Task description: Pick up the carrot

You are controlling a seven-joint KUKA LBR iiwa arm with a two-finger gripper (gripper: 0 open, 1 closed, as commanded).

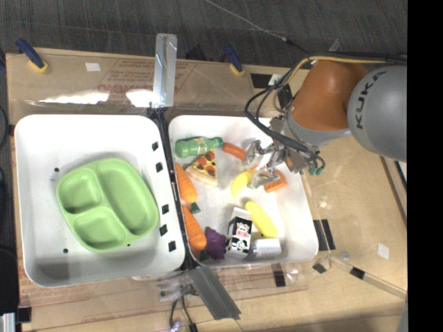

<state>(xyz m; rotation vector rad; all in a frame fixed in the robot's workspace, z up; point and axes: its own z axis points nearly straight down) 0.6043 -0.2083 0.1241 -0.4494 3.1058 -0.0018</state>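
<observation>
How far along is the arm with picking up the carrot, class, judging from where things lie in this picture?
Done: the arm has reached into the right bin, and its gripper sits low over the toys near the bin's right side. In hand: nothing clearly; no carrot shows between the jaws. Left: two carrots lie along the bin's left wall, apart from the gripper, so the reach, grasp and lift remain.

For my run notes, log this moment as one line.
arm: over right white bin | gripper: low among toys | orange carrot: lying at left wall, not held
</observation>
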